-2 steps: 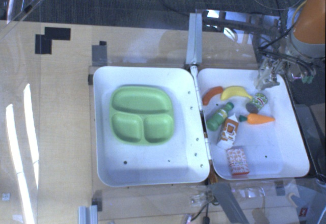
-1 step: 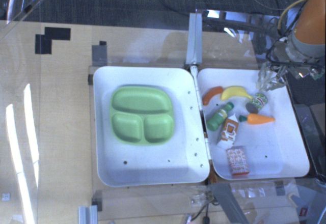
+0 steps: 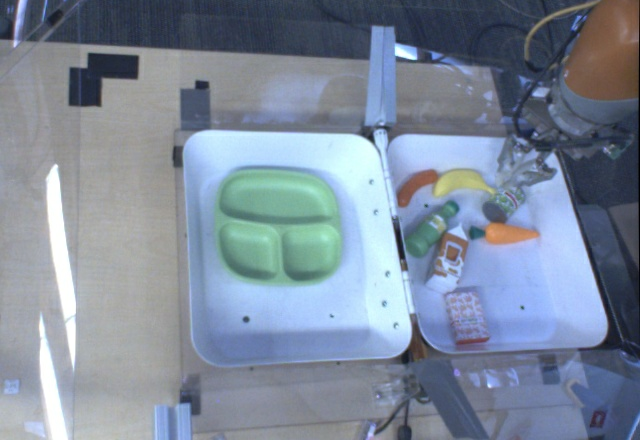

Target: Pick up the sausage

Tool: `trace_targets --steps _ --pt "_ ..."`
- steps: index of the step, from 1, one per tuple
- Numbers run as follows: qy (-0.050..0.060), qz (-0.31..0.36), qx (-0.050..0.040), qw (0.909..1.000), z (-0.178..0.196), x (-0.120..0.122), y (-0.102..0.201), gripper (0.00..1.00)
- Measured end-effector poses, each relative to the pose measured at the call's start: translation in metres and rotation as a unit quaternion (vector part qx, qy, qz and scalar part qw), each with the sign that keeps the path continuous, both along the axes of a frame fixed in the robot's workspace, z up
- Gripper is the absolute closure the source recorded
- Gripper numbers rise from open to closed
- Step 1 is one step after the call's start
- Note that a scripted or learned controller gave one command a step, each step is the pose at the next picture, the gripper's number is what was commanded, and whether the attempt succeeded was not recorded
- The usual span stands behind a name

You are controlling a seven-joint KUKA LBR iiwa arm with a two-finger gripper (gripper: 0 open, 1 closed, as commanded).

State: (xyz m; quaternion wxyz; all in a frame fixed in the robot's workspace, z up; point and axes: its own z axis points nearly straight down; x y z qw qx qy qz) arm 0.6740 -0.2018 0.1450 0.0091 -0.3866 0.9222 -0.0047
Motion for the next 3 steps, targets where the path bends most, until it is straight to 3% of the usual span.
trace_targets --steps 1,2,3 --pt "0.003 0.2 -0.0017 0.9797 0.038 -0.009 -0.003 1.0" --pt "0.003 0.381 -0.0044 0.9247 0.082 -0.002 -0.002 1.0" --pt "0.004 0.567 -0.0062 0.8236 0.063 -0.003 0.01 1.0"
